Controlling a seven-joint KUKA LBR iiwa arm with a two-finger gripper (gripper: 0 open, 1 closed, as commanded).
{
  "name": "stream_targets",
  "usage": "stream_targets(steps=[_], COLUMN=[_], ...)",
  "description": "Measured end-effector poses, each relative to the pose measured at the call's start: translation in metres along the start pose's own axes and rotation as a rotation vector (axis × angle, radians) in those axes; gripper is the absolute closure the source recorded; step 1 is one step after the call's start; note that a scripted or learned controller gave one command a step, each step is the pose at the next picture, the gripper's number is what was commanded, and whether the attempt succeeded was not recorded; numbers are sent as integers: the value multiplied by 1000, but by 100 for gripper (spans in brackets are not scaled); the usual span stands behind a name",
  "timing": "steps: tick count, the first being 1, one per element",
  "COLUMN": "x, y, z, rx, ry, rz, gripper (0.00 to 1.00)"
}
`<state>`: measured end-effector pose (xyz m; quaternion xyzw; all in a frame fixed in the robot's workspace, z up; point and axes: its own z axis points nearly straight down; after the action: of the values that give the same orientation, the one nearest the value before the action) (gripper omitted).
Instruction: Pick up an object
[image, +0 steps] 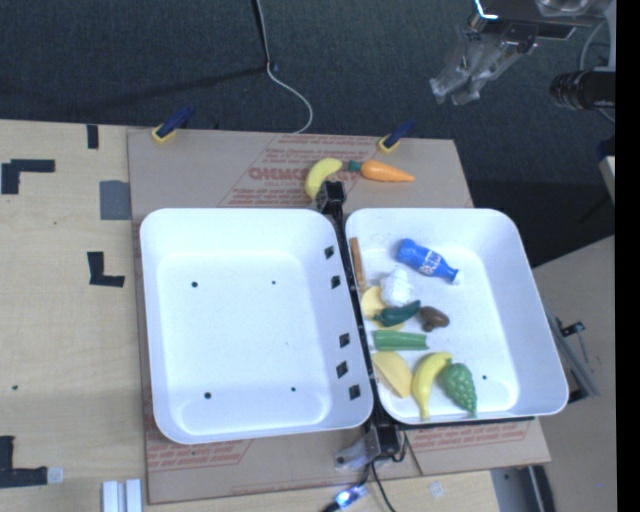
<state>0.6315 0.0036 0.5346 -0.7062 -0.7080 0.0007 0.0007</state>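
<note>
Your tool (466, 78) hangs high beyond the counter's far edge, its opening impossible to tell; toys crowd the right bin's (500, 232) left wall, risking a blocked grasp.

Gripper (462, 88) raised high, top right, tilted.

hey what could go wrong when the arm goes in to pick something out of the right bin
1. The toys crowd the right bin's left side: a banana, green grapes and a green pepper touch or nearly touch, so the claw may nudge neighbours or grab two.
2. Several lie against the divider wall, leaving little finger room.
3. The blue bottle could roll away.
</note>
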Motion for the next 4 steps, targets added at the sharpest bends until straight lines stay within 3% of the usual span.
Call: stream_targets(steps=[1, 2, 3, 4], x=[40, 83, 186, 232], y=[-25, -86, -33, -53], z=[0, 0, 2, 0], rx=[0, 1, -1, 0], ry=[0, 0, 1, 0], rz=[-1, -3, -8, -3], gripper=[100, 100, 100, 100])
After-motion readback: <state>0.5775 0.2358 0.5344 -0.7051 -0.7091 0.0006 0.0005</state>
